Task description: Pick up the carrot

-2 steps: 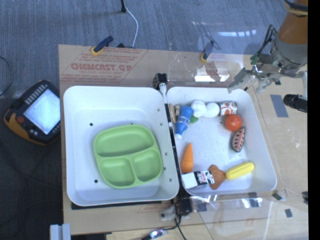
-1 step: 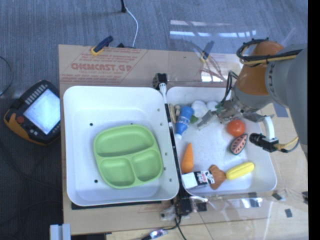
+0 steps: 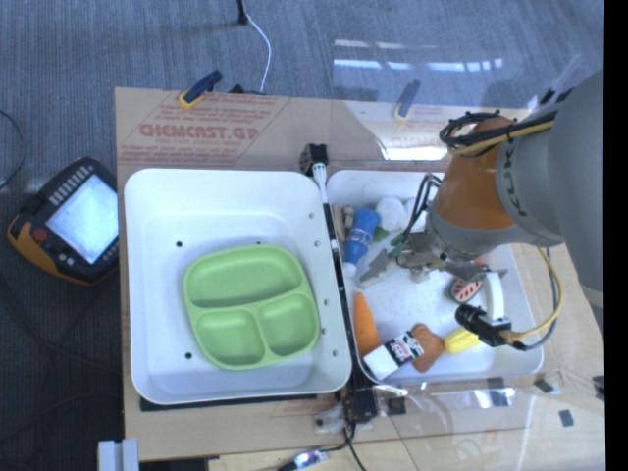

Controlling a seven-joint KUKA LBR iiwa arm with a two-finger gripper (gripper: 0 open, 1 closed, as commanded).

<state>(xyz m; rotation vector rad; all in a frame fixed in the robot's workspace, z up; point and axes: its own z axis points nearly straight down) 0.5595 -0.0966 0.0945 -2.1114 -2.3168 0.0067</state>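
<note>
The carrot (image 3: 365, 324) is a short orange piece lying against the left wall of the right bin (image 3: 520, 361), near its front. It lies bare, with nothing touching it from above. My gripper (image 3: 403, 256) hangs low over the middle of that bin, under the orange band of the arm (image 3: 473, 196). It is up and to the right of the carrot, about a hand's width away, close to a blue bottle (image 3: 361, 232). Nothing shows held in it.
Around the gripper lie a white item (image 3: 391, 209), a red-and-white slice (image 3: 468, 288), a yellow toy (image 3: 461, 340), a brown piece (image 3: 425, 347) and a black-and-white pack (image 3: 392, 353). The left bin (image 3: 157, 214) holds a green divided plate (image 3: 253, 304).
</note>
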